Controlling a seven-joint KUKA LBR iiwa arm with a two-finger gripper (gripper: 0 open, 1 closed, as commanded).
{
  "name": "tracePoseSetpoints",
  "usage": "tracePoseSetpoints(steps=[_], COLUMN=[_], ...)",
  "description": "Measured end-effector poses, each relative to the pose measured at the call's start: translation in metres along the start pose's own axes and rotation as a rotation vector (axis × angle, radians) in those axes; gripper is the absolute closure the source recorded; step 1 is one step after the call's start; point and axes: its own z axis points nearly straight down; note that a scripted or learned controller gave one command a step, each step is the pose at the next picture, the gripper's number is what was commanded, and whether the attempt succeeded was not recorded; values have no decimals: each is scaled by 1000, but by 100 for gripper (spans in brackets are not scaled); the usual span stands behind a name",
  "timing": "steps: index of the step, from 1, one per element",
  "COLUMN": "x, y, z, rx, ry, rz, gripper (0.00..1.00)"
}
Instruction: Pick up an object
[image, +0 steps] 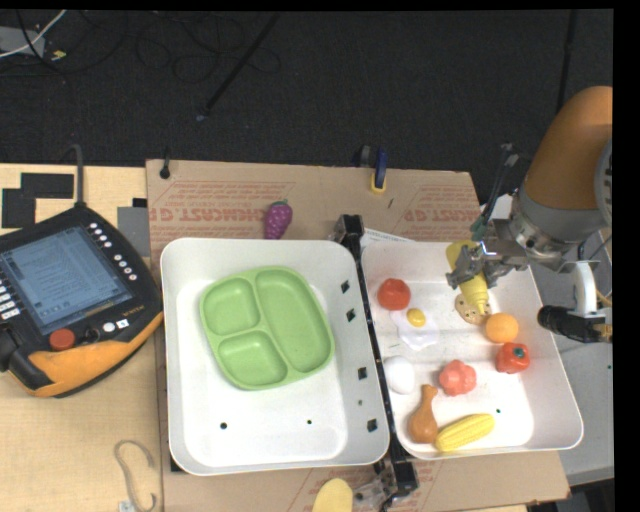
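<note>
Nearest the camera, a yellow lemon-like toy lay on the cardboard just outside the bins. Behind it, the right bin held a corn cob, a drumstick, a white egg, a pink piece, two tomatoes (one near the divider, one by the orange) and a fried egg. The gripper hung over a yellow-brown piece at the bin's far side; whether its jaws pinched it could not be told. The left bin held a green divided tray.

Glossy plastic bins, matt cardboard
</note>
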Motion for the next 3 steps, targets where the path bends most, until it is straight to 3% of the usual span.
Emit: tracePoseSetpoints(steps=[1, 2, 3], x=[35, 64, 77], y=[-38, -78, -86], z=[-12, 4, 4], rx=[-1, 3, 0], ry=[0, 0, -1], rz=[0, 1, 1], gripper=[100, 100, 100])
